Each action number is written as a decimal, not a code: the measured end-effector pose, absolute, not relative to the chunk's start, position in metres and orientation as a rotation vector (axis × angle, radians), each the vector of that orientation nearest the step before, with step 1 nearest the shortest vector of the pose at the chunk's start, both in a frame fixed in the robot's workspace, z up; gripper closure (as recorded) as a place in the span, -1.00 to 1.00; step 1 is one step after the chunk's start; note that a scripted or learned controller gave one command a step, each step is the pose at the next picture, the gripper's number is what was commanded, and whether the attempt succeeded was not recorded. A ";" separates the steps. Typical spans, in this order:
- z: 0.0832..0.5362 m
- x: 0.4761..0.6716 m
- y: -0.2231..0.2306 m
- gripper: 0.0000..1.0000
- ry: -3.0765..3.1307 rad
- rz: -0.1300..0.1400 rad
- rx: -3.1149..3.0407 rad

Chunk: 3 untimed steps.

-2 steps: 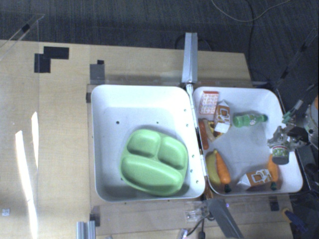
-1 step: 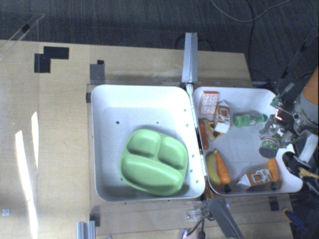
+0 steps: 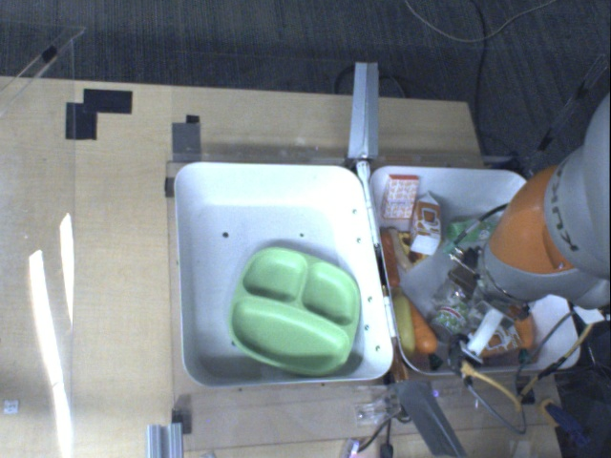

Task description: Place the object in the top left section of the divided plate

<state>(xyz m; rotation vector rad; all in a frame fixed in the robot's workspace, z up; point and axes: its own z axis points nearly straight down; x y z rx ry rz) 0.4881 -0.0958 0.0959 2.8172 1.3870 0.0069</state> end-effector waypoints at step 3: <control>0.290 0.498 -0.157 1.00 1.653 0.006 2.667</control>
